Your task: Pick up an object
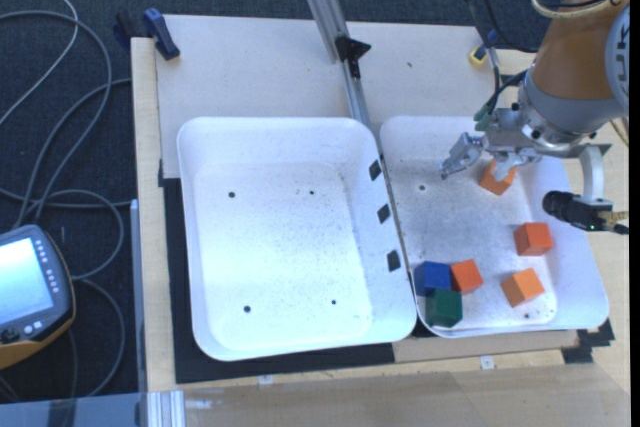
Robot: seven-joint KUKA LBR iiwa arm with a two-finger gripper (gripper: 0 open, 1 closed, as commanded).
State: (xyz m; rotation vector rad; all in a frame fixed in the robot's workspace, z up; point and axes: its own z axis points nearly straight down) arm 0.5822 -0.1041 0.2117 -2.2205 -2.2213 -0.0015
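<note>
While the grey arm (pixel 580 35) with its orange band reaches in from three o'clock, its two-finger metal gripper (pixel 497 163) hangs over the upper part of the right-hand shallow white plastic bin (pixel 590 300). Whether it is parted or closed cannot be told, for the wrist covers most of it. Just below the gripper sits an orange block (pixel 495 180), its top edge hidden beneath the metal, so I cannot tell whether it is gripped or only lying under the hand.

Towards four o'clock from the gripper lies a second orange cube (pixel 533 238), and at five o'clock a third (pixel 522 286), near the bin's lower rim. At about seven o'clock a fourth orange cube (pixel 466 275) touches a blue cube (pixel 432 276), with a dark green cube (pixel 445 307) just below the two. That makes four orange blocks, one blue and one green, six in all.

At nine o'clock stands the left-hand shallow white plastic bin (pixel 200 155), beside its twin.
</note>
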